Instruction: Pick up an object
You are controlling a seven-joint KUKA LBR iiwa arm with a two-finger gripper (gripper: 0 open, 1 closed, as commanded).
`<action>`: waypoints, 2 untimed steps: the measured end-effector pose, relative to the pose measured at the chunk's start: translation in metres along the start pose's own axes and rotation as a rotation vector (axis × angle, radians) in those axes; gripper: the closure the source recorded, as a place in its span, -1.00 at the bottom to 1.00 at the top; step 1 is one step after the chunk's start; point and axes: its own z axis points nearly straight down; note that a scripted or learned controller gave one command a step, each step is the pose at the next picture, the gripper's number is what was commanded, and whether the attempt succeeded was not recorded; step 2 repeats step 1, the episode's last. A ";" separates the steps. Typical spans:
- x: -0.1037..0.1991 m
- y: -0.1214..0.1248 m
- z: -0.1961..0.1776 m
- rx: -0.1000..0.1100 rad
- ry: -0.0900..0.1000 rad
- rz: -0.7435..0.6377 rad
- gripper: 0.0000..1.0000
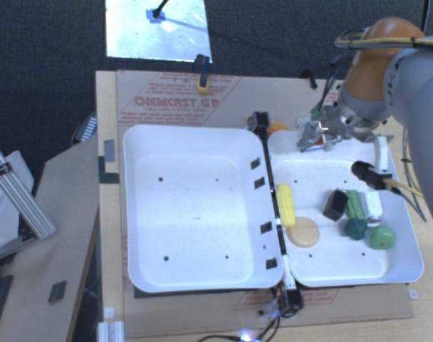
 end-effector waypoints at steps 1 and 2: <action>0.077 0.005 -0.032 0.005 0.003 -0.001 1.00; 0.077 0.005 -0.032 0.005 0.003 -0.001 1.00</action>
